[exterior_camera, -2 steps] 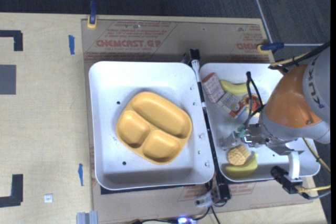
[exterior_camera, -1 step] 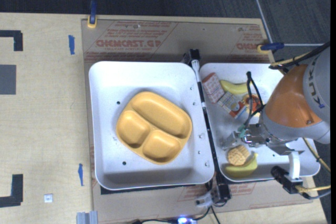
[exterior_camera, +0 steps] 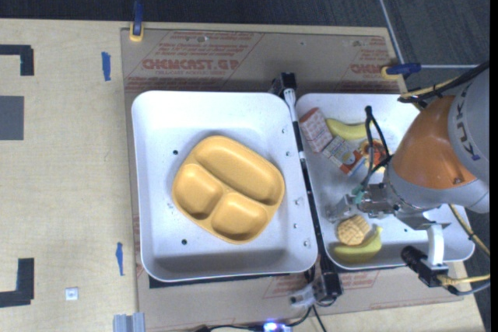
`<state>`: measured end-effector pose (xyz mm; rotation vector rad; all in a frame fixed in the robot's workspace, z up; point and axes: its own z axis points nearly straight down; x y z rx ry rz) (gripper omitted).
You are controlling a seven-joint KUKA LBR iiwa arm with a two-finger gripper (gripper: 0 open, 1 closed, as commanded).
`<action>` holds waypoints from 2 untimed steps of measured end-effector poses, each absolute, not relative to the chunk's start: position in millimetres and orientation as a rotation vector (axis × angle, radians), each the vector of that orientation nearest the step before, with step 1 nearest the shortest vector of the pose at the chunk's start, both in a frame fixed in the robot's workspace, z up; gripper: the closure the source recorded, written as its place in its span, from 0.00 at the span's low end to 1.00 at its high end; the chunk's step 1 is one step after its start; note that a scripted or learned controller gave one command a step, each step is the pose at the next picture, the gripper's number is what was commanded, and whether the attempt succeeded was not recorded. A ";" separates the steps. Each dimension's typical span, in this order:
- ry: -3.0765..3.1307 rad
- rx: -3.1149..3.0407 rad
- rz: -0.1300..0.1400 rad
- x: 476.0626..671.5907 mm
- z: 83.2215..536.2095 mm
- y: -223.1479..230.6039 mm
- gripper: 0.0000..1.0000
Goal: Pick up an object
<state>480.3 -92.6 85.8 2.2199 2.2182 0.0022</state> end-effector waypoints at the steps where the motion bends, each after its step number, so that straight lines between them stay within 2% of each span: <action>1: 2.220 2.221 0.002 480.9 85.7 -93.2 0.00; 2: 2.222 2.219 0.005 480.5 85.8 -95.8 0.00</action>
